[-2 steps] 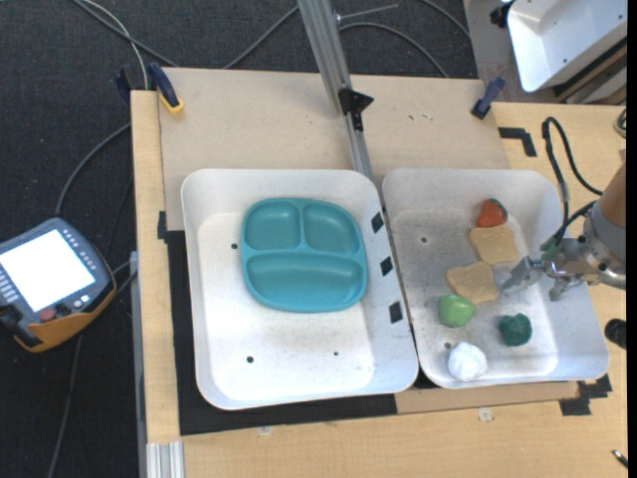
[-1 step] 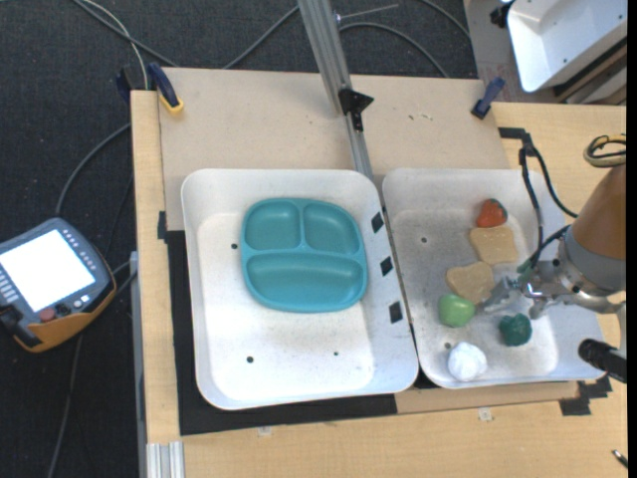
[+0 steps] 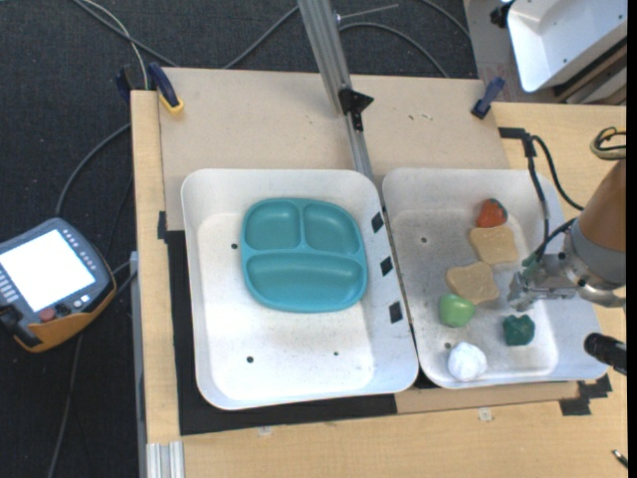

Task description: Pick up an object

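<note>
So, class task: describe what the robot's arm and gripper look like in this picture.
The arm enters from the right as a rounded body, orange-brown above a grey wrist ring. The gripper is a small grey metal piece with dark parts. A black cable runs along the right bin toward the wrist.

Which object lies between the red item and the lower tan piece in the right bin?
In the camera view, another tan piece lies between the red item and the lower tan piece.
</note>
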`<state>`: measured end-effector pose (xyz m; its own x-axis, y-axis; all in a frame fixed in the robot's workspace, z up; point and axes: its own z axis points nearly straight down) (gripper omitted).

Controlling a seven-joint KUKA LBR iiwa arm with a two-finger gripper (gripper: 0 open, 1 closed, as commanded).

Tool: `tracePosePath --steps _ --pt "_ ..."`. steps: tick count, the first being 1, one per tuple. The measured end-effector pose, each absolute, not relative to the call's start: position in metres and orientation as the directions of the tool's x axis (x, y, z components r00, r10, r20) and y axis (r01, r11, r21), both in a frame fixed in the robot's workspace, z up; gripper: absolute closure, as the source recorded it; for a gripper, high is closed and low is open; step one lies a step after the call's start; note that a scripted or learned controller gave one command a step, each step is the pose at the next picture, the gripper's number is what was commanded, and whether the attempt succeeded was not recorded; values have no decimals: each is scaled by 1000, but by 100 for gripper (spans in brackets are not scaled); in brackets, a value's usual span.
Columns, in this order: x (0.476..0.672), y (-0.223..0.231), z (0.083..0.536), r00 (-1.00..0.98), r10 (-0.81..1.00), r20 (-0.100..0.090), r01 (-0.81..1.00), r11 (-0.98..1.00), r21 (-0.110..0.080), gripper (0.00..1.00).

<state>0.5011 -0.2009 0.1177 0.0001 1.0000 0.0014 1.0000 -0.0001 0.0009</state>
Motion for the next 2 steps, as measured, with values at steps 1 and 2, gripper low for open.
tracePosePath --steps 1,2 --pt "498 -201 181 -1 1000 -2 1000 1 7 100" --pt "500 -204 225 -1 1000 -3 1000 1 6 100"
